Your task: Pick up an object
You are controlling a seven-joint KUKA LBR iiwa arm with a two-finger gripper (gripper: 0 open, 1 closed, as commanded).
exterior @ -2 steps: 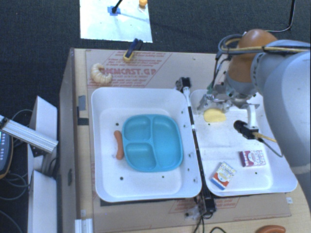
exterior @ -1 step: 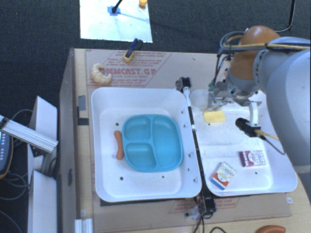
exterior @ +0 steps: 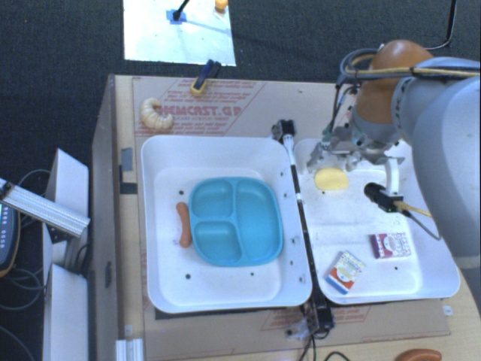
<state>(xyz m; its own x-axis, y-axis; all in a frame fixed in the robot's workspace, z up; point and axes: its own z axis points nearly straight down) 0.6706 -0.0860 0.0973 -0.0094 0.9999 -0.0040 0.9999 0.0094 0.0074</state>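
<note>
The right bin (exterior: 432,277) holds a pale yellow rounded object (exterior: 331,180) near its far left corner. Toward the front lie a red and white box (exterior: 390,245) and a small white, orange and blue carton (exterior: 345,271). My gripper (exterior: 336,156) hangs low over the far part of the right bin, just behind and above the yellow object. Nothing shows held in it. In the left bin (exterior: 161,277) a blue divided plate (exterior: 235,222) lies in the middle, and an orange sausage (exterior: 183,225) rests beside the plate's left edge.
A pale curled pastry-like toy (exterior: 156,113) and a yellow and dark tool (exterior: 204,77) lie on the bench behind the left bin. A black-ended divider (exterior: 293,179) runs between the bins. The grey arm covers the right bin's far right corner.
</note>
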